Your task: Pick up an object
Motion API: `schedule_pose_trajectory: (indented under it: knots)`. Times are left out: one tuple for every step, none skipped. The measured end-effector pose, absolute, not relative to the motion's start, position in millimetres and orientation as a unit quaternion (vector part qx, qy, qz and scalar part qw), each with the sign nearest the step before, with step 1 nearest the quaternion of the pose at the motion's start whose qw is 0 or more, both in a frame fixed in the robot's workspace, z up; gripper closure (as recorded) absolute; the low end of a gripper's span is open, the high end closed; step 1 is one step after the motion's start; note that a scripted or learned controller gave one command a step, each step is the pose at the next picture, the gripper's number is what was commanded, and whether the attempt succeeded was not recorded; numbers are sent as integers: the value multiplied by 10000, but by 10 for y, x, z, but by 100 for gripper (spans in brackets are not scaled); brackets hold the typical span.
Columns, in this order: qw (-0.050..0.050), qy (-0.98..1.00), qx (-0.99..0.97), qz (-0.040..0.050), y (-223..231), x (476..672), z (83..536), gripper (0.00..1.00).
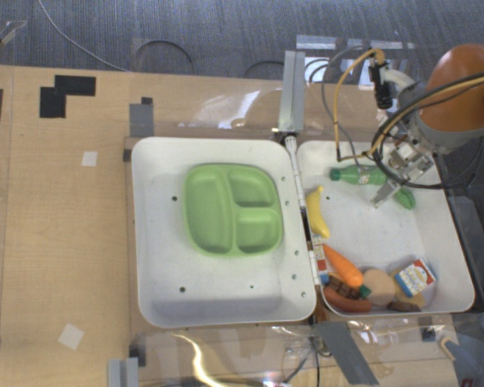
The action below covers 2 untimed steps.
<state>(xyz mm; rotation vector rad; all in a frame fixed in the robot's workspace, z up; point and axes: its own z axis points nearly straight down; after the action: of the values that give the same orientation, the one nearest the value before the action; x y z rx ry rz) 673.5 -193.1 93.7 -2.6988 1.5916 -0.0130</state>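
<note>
Grey two-finger gripper (391, 185), finger state impossible to tell, hovers over slim green plastic bottle (356, 175) at twelve o'clock in right white bin (436, 240).

The wooden bench (56, 240) bears two white bins side by side, the left bin (157, 216) and the right bin (436, 240), touching

Bright, even overhead light, glare at top edge, slightly soft focus.
</note>
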Motion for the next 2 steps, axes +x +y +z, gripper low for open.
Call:
schedule_pose_trajectory:
  knots:
    - [44,5137,-8579,-58,-1919,6737,939,0]
    - [67,5474,-8368,-61,-1941,6748,940,0]
